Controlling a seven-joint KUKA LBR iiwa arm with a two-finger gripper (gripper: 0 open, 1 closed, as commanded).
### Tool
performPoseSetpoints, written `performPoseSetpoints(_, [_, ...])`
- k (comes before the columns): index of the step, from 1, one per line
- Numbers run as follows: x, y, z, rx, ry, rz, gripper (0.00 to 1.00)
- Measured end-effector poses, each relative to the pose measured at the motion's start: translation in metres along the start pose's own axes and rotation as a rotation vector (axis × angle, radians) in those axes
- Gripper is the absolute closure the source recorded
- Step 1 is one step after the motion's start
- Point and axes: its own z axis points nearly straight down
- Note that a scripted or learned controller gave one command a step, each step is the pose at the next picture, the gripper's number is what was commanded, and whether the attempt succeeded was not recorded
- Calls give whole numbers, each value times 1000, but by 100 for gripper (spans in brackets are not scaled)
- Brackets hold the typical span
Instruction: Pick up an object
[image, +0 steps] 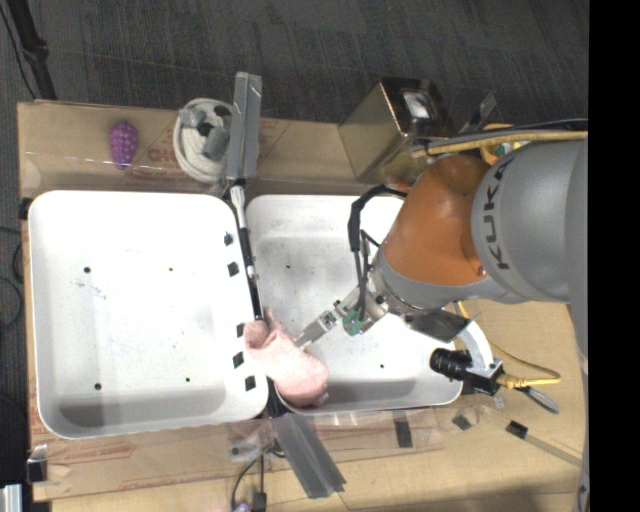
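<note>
The hand (318, 327) sits low in the right bin (300, 225), just right of the pink soft toy (290, 368); can't tell if it's apart or together. The toy is jammed in that bin's lower left corner against the divider (243, 262). I'd approach from the toy's open side and centre over its bulk, since corner walls block a clean grip.
</note>
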Motion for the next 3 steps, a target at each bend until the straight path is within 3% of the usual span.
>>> performPoseSetpoints(1, [-52,-7,36,2,1,131,0])
performPoseSetpoints(2, [-11,-18,102,3,3,87,0])
performPoseSetpoints(3, [-11,-18,102,3,3,88,0])
